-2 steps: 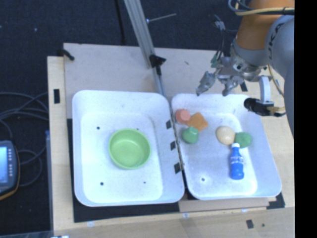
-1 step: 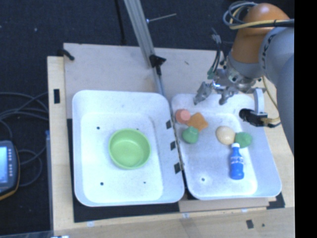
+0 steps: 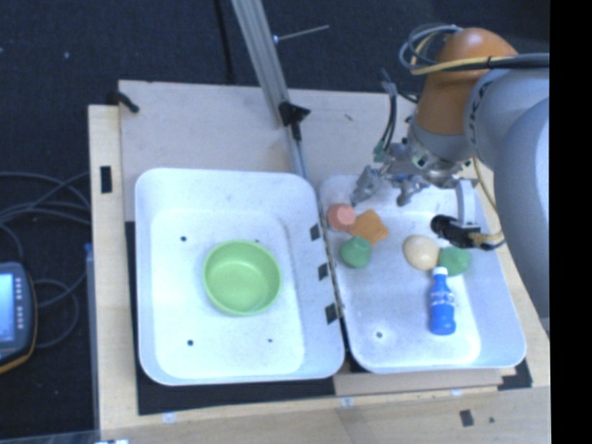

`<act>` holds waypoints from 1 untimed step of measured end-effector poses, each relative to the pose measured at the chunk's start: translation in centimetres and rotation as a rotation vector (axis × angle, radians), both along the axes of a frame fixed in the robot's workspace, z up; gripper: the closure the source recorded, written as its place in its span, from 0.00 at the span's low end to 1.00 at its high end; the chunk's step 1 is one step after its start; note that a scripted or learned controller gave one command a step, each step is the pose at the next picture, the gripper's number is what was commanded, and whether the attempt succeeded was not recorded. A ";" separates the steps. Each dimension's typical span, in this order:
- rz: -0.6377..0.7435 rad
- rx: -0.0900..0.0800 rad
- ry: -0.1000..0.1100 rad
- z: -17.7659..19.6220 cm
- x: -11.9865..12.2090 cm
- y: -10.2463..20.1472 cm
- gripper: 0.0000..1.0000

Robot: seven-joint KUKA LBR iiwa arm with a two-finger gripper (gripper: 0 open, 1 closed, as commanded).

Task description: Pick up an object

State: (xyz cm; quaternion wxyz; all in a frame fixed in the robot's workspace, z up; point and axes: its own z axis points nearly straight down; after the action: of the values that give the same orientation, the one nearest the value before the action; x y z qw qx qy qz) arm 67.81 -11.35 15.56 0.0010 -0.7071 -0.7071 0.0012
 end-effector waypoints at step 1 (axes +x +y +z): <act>0.000 0.000 -0.006 1.4 0.1 -0.1 1.00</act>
State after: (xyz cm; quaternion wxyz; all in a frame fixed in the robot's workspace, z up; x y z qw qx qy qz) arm 67.93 -11.41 16.91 -0.0011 -0.7072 -0.7070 -0.0007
